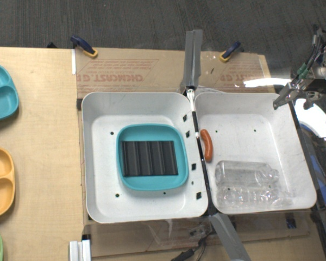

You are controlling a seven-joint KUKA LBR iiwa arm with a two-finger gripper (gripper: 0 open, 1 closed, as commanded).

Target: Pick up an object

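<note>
Orange sausage-shaped toy (pixel 207 145) and clear crumpled plastic bottle (pixel 245 184) lie well left of, below gripper (pixel 293 91); gripper blurred, cut off, its state unreadable.

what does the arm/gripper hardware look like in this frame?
Little of it is visible, at the upper right edge. The gripper is a dark grey metal piece tapering to thin pointed tips over the right bin corner. Above it sit a silvery bracket and thin cables, some greenish, some dark. No markings readable; glare washes out detail.
</note>
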